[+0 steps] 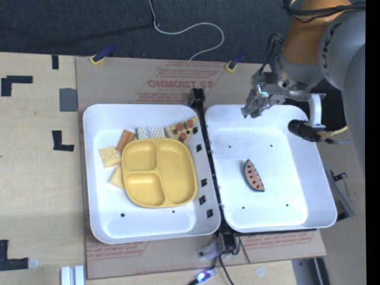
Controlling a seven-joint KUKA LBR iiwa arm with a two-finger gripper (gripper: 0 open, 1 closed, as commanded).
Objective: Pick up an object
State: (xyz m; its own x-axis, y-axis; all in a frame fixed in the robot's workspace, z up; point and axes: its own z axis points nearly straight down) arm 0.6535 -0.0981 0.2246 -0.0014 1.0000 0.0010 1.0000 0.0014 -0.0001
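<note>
**Gripper high over right bin, watermelon slice unclaimed**

The gripper [256,107] hung over the far rim of the right bin [309,209], nothing between its fingers; how far they were parted could not be told. The watermelon slice [253,175] lay flat below and nearer the camera, apart from it, probably the easiest target. The yellow plate [159,172] sat well left in the left bin [98,218], crowding smaller pieces.

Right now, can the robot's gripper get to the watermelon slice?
Probably yes. The watermelon slice lies alone on the bare floor of the right bin, with nothing on or beside it. The gripper hangs above that bin's far edge, so the way down looks free.
</note>
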